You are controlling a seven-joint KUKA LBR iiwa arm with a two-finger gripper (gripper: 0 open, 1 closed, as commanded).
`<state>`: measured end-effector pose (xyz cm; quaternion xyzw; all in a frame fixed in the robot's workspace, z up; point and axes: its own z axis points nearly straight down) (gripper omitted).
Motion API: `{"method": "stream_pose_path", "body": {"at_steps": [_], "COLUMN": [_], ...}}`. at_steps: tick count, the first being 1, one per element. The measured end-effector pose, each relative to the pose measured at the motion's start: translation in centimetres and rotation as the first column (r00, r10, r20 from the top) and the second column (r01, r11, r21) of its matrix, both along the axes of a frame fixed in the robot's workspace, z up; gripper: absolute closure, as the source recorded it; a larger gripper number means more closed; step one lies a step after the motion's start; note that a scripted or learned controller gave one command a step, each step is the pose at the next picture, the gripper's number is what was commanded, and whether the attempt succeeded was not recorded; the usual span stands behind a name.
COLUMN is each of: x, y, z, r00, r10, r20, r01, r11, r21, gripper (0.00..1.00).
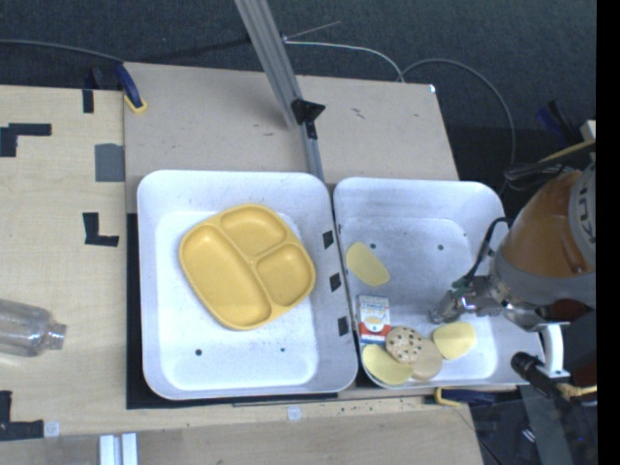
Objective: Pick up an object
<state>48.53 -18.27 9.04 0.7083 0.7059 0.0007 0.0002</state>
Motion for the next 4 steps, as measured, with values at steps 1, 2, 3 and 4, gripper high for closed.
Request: {"method": "stream_pose_path", "body": {"at_steps": [1, 2, 3, 4], "x": [0.0, 0.6, 0.2, 0.1], "y": [0.2, -2.7, 9.4, 16.8], "z": [1.0, 0.0, 11.5, 19.3], "r00": [1.0, 1.0, 1.0, 1.0], "r10": [0.003, 0.005, 0.013, 0.014], "r20": [-0.001, -0.001, 0.004, 0.005], "r01": [-0.003, -0.005, -0.013, -0.014], "r11": [1.0, 1.0, 1.0, 1.0], "r21": [-0.001, 0.004, 0.002, 0.002], "gripper": [1.0, 1.0, 1.0, 1.0]}}
